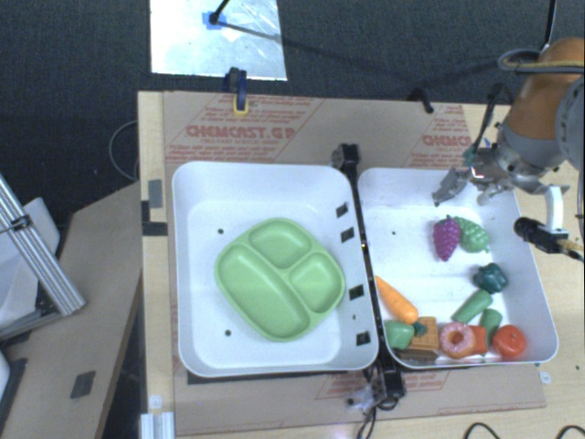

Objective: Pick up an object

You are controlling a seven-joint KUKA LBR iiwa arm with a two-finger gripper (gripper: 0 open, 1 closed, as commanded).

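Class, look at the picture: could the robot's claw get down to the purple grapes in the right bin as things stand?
Probably yes. The claw hangs above the right bin, just up from the purple grapes. Nothing lies over them; a green toy touches their right side, which might crowd one finger.

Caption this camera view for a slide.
Gripper above right bin of toy food, near purple grapes; green divided plate in left bin.

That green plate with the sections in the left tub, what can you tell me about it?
The green plate is a pale green tray with rounded corners, plastic by its look, divided into three hollows: one long one and two smaller ones. It lies flat and turned at a slant, roughly in the middle of the left bin, resting on the bin's white floor. Nothing lies in its hollows and nothing else touches it.
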